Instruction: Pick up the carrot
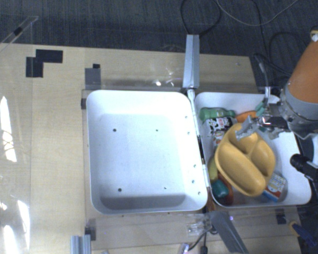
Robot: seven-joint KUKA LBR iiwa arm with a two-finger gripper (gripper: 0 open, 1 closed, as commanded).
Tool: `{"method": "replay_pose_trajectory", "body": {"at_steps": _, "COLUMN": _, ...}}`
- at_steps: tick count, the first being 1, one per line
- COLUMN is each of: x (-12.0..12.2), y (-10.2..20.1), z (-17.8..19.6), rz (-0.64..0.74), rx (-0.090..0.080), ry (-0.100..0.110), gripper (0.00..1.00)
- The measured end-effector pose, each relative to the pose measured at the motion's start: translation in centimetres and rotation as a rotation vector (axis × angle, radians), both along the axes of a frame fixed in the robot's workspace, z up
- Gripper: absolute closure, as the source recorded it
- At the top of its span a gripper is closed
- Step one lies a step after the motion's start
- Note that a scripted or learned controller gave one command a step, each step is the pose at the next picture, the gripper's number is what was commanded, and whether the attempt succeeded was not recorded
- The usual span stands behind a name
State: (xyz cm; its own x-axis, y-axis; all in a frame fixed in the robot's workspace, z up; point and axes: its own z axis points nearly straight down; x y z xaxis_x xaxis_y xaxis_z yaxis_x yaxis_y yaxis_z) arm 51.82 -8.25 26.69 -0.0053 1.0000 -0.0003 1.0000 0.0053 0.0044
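Observation:
The carrot shows as a small orange piece at the back of the right bin, mostly hidden behind the gripper. My gripper hangs low over that spot, just in front of the carrot and above the top edge of a big yellow object. The grey arm with its orange band reaches in from the right. I see nothing clearly held.
The right bin is crowded: a green bottle, a black-and-white item, a teal and red thing and a small packet around the yellow object. The left bin lies beside it, across a metal divider.

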Motion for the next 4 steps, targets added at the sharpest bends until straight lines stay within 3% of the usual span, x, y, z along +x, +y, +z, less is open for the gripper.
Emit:
{"method": "replay_pose_trajectory", "body": {"at_steps": 1, "x": 5.4, "y": -2.8, "z": -7.3, "rz": -0.008, "rx": 0.0, "ry": 0.002, "gripper": 0.0}}
{"method": "replay_pose_trajectory", "body": {"at_steps": 2, "x": 9.0, "y": -5.8, "z": -14.4, "rz": -0.166, "rx": -0.002, "ry": -0.028, "gripper": 0.0}}
{"method": "replay_pose_trajectory", "body": {"at_steps": 3, "x": 14.1, "y": -7.2, "z": -15.7, "rz": -0.28, "rx": 0.007, "ry": -0.012, "gripper": 0.0}}
{"method": "replay_pose_trajectory", "body": {"at_steps": 4, "x": 11.4, "y": -11.3, "z": -17.8, "rz": -0.298, "rx": 0.002, "ry": -0.005, "gripper": 0.0}}
